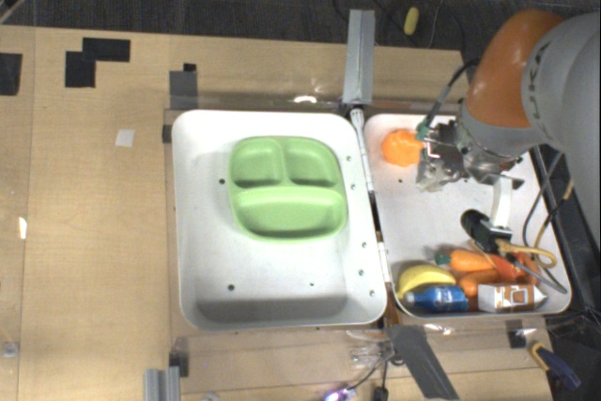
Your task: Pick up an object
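- green divided plate (285, 186) sitting pretty much mid left bin (202, 296)
- black tape patches (97, 59) on the bench (84, 230), up-left of that bin
- small yellow thing (410, 19), up-right of it

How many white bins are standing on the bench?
2. The left bin holds a green plate. The right bin, directly beside it, holds a banana and other small things. No further bin seems hidden.

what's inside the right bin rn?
An orange object at the far corner, beside the end effector; banana, blue item, carrot and white carton piled along the near wall. Whatever lies under that pile is covered.
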Tool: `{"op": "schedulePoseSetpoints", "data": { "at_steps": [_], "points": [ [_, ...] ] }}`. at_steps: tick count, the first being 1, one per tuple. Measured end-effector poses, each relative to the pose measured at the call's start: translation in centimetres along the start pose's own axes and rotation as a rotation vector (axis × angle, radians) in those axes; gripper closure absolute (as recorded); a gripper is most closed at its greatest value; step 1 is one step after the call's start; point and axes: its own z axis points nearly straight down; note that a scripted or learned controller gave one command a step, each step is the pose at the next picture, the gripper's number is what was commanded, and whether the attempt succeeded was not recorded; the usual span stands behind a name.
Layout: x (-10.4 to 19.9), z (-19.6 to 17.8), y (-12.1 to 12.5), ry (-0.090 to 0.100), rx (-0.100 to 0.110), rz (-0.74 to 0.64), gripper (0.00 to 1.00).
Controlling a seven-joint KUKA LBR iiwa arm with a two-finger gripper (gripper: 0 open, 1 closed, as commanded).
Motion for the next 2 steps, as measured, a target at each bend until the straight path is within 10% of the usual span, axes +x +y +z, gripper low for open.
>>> {"op": "schedulePoseSetpoints", "data": {
  "at_steps": [1,2],
  "points": [
    [0.0,0.0,0.0,0.000,0.000,0.000,0.00],
    [-6.3,6.6,-4.3,0.000,0.003,0.119,0.00]
  ]
}}
